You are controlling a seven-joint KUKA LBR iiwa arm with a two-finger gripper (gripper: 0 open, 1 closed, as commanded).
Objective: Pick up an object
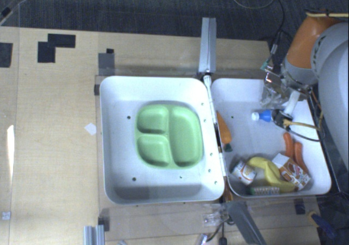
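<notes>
My gripper point(276, 102) hangs over the upper right part of the right bin point(240, 94), under the grey arm with its orange band point(303, 45). Just below it, on its left side, lies a small blue and white object point(263, 115); whether they touch I cannot tell. Along the bin's front lie a yellow banana point(268, 171), a small white and red packet point(243, 172), a brown and white carton point(295, 173) and a green stick point(265, 190). An orange-red piece point(293, 149) lies near the right wall. A slim orange marker point(223, 130) lies along the left wall.
The left bin point(117, 145) holds a green divided plate point(168, 135). A metal divider post point(208, 47) stands between the bins at the back. Cables point(302, 125) trail from the wrist across the right bin's right side.
</notes>
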